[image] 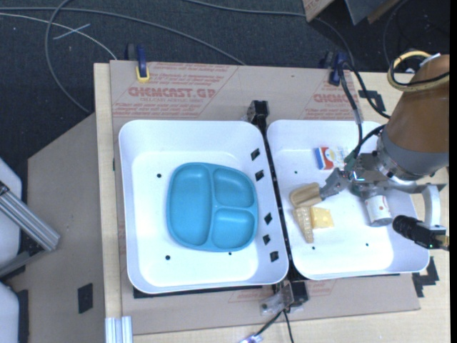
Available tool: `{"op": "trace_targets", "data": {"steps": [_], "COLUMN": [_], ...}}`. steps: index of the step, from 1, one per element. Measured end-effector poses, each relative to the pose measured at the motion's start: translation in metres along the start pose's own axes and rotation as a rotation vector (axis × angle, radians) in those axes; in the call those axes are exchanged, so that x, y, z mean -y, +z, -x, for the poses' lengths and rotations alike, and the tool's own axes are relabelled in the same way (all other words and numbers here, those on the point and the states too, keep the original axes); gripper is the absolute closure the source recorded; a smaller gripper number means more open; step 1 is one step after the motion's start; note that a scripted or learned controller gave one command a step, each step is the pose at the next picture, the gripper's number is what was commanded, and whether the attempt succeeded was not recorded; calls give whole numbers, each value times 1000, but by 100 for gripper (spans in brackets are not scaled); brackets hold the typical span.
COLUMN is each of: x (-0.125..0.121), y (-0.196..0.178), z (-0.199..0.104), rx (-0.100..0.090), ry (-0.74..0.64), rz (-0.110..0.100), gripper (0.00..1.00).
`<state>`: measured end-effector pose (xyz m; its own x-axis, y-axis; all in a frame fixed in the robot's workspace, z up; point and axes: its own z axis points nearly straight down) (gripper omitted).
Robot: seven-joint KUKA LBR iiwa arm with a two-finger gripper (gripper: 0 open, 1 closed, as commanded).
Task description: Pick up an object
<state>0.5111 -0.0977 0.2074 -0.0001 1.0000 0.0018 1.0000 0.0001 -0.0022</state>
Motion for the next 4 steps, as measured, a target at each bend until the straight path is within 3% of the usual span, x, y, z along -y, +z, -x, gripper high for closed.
{"op": "trace_targets", "data": {"steps": [3,4], "x": [-13,-15], "y": [123,110], "z": [9,9], "rx": [0,0], "ry": [0,1], "rz": [-1,6], "gripper": [0,100]}}
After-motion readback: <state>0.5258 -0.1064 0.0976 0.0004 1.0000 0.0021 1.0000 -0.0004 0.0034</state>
